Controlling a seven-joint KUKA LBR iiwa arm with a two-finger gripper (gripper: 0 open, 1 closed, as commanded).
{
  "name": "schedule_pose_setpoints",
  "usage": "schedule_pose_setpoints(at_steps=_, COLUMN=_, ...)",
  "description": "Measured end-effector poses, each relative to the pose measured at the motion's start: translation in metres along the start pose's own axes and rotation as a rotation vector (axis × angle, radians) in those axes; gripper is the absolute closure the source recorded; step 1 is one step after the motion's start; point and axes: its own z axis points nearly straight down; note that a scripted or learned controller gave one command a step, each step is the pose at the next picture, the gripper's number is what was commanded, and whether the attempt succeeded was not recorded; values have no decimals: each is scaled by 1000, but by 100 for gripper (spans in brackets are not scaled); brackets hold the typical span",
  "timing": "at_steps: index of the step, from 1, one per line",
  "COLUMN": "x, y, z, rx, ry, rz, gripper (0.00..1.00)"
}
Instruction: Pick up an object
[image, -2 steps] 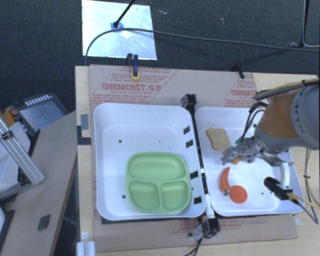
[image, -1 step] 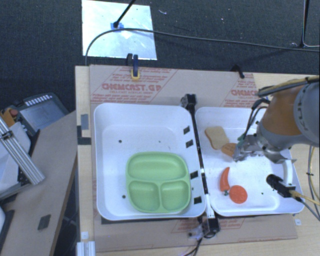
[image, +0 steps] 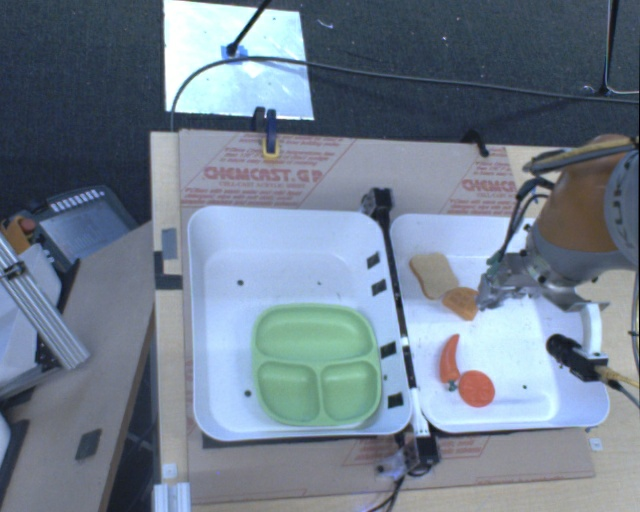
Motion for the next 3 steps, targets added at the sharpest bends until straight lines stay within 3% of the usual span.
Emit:
schedule_pose_setpoints(at_steps=1, x=-4, y=4, z=-64, rx=-4, ry=-1, rz=-1, gripper=100)
schedule_pose_setpoints(at_steps=2, x=-4, y=5, z=-63, rx=2, ry=0, rz=0, gripper=100)
schedule_pose_setpoints(at_steps=3, x=58, y=14, z=-61, rx=2, ry=2, rz=-5, gripper=100)
